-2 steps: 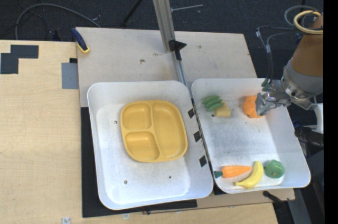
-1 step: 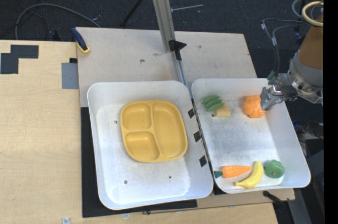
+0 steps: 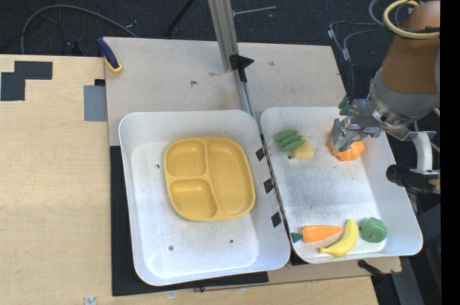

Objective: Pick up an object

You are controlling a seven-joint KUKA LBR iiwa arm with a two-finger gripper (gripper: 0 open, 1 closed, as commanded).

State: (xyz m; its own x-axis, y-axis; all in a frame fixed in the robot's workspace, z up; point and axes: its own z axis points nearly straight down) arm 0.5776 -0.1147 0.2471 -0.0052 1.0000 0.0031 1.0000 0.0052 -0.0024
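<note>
Reaching in over the far side of the right bin [image 3: 402,224], the pincer [image 3: 346,139] sits low, directly upon an orange toy [image 3: 349,151]. Whether it is open or clamped cannot be told from this angle, and a grasp cannot be confirmed.

Other contents of the right bin: a green ridged piece [image 3: 288,139] touching a pale yellow piece [image 3: 303,150]; along the near edge, a carrot [image 3: 320,232], banana [image 3: 343,239] and green pepper [image 3: 372,229]. The left bin [image 3: 136,152] carries a yellow divided tray [image 3: 209,178].

Risks, as judged: the orange toy lies near the bin's far wall, so an off-centre closure could push it aside or let it slip on lifting.

No brands, labels or legible writing observed.
</note>
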